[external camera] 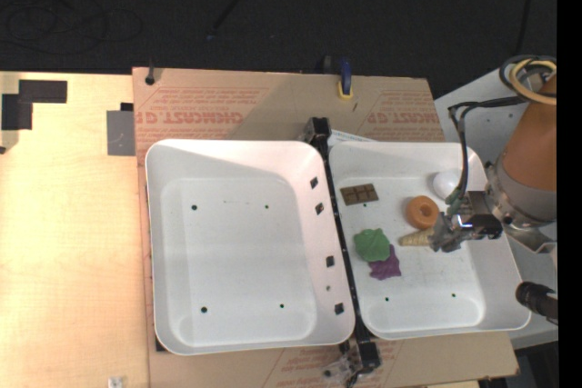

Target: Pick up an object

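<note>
The right bin [473, 304] holds several small objects: a brown chocolate-bar piece [358, 194], an orange ring [422, 212], a green leafy lump [371, 243] lying on a purple piece [386, 266], a tan cone [416, 239] and a white ball [445, 184]. My gripper [443, 237] is low over the bin at its right-hand part, right at the wide end of the tan cone and just below the orange ring. Whether the cone sits between its fingers cannot be made out.
The left bin [173, 195] lies beside it, split off by a black clip-lined divider [327, 213]. Both stand on cardboard [236, 109] over a wooden bench [64, 241]. The arm's orange band [536, 141] and cables [464, 150] hang over the right bin's far right edge.
</note>
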Available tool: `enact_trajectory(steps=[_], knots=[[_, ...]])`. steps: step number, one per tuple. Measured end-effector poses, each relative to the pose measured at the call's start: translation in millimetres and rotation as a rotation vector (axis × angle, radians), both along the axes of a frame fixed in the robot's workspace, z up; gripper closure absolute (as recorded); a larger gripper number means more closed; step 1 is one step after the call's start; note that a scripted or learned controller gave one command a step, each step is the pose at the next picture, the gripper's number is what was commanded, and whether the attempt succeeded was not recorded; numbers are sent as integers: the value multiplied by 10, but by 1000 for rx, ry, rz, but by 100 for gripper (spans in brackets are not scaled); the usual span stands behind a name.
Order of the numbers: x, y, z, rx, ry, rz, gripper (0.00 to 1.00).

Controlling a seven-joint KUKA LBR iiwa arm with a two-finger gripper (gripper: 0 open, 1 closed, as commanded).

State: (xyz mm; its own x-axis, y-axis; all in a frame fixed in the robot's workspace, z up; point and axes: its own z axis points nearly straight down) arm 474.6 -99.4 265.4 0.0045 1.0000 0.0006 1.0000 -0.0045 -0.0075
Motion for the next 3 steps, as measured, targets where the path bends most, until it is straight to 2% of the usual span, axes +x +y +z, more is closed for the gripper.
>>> enact_trajectory(steps=[1, 2, 3], knots=[[107, 392, 699, 0, -11, 9, 100], [-30, -121, -816, 1, 11, -2, 100], [26, 228, 242, 0, -15, 9, 100]])
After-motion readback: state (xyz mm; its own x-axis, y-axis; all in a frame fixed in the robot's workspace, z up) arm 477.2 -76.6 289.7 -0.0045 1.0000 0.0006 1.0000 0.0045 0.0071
